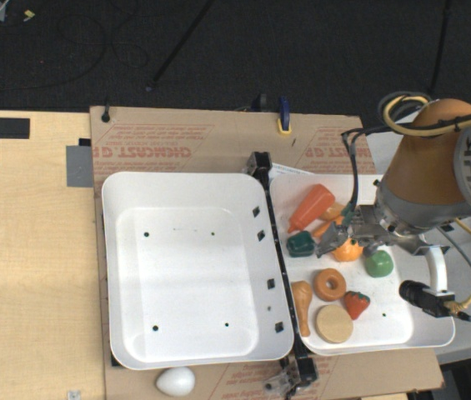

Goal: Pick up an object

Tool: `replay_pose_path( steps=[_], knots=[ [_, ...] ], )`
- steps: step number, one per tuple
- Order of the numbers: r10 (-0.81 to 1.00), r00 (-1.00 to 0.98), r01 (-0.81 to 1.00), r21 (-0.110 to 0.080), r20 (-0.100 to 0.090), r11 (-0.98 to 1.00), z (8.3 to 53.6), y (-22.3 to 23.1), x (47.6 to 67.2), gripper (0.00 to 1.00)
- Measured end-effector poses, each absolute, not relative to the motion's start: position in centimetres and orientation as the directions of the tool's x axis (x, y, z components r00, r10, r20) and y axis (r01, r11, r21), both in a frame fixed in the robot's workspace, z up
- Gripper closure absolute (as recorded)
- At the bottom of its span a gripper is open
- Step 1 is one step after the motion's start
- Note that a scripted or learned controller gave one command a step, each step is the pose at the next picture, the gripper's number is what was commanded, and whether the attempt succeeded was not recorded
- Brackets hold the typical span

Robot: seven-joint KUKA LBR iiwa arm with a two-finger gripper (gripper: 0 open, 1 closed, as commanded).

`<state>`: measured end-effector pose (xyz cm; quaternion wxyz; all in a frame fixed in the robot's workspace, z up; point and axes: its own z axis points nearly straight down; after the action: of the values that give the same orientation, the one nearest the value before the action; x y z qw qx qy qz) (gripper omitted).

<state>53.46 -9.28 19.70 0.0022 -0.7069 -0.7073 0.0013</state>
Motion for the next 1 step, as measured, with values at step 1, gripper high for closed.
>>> replay_pose_path(
  steps=[1],
  knots=[
    [1.000,-0.002,1.000,-0.003,0.001,0.002,16.31,-8.03,59.08,0.00]
  ],
)
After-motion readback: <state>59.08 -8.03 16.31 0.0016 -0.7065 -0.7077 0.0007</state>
